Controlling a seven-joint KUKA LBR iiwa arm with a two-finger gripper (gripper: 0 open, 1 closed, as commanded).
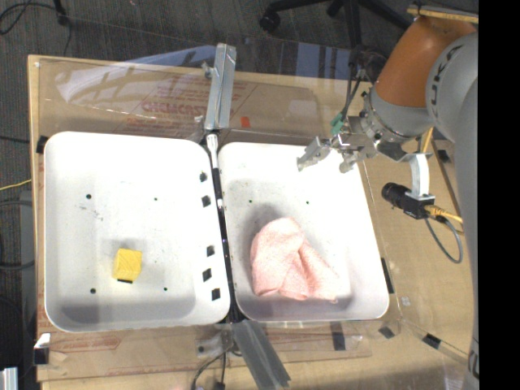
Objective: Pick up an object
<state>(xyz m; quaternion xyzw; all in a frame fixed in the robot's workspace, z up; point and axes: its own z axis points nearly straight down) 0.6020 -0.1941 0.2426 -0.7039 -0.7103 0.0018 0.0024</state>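
A crumpled pink cloth (291, 262) lies in the right bin (357, 295), toward its near side. A small yellow block (127, 264) sits in the left bin (65, 177), near its front left. My gripper (329, 157) hangs above the far right part of the right bin, well clear of the cloth. Its two fingers are spread apart with nothing between them.
A metal bar (218, 96) runs along the divider between the two bins at the back. The wooden bench (122, 88) edge carries a sheet of clear plastic behind the bins. Both bins have bare white floor around their objects.
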